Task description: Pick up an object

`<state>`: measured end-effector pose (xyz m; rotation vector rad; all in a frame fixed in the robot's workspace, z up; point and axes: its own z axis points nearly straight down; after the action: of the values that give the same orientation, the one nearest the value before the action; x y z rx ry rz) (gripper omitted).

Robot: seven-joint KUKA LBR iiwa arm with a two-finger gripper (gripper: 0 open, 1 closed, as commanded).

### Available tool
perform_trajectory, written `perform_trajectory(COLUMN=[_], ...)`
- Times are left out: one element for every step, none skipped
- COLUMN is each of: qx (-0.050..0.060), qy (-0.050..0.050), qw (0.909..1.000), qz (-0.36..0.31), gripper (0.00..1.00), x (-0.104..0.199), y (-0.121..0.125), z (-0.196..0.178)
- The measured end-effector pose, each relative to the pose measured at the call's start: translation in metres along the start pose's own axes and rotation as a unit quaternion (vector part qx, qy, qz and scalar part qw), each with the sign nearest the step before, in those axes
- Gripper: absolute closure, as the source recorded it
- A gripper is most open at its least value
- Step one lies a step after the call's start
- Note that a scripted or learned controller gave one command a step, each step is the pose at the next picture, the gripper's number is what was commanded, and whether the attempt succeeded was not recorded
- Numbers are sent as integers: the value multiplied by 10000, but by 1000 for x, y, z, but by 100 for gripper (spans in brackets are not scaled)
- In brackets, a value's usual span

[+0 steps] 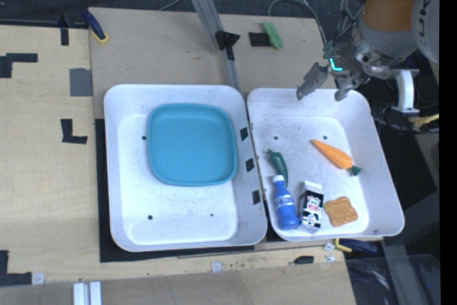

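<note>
**Nothing picked yet**

We see the left bin (125,225) holding a blue plate (191,143). In the right bin (371,125) lie carrot (332,153), bottle (284,203) and carton (311,206), untouched. Our gripper (323,85) hangs above its far edge, fingers apart, empty.

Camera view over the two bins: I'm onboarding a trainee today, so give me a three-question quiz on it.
1. True or false: the blue plate lies in the left bin.
2. Which item lies nearest the hand? A) carrot B) blue bottle C) small carton
3. Fill in: the open hand hovers over the right bin's ____ rim.

Key: 1 true; 2 A; 3 far.
</note>
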<state>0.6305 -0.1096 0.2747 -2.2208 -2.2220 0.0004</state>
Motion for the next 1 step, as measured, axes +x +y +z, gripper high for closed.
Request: perform_trajectory(qx=[1], qy=[0], qw=[10000], qz=[0], gripper=[0], x=[0], y=[0], z=[0])
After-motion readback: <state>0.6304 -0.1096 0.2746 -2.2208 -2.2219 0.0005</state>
